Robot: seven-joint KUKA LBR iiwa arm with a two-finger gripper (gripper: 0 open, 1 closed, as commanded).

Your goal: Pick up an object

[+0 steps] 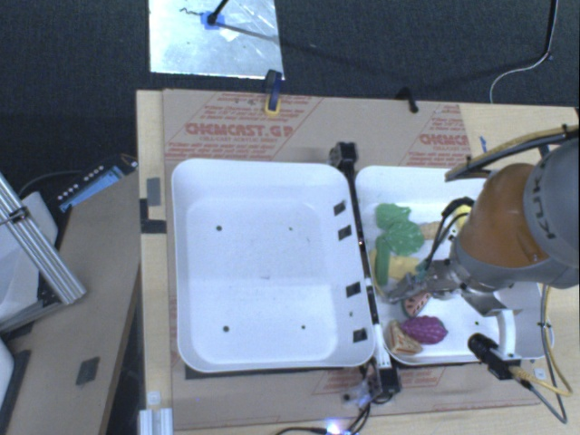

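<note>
A pile of toys sits in the right bin (381,181): green pieces (397,229), a yellow piece (383,263), a purple one (424,330). The gripper (410,290) is down among them, green above it, purple just below. Whether it grips anything cannot be told. Nothing looks lifted yet; the pick seems unfinished. The left bin (195,184) lies beyond.

Right bin (426,181) far side hidden under arm (507,234) — gripper (410,290) tips blurred, grip unclear.

toys: right bin (381,184) | green (395,216), yellow (383,265), purple (424,330) | seemingly loose
</note>
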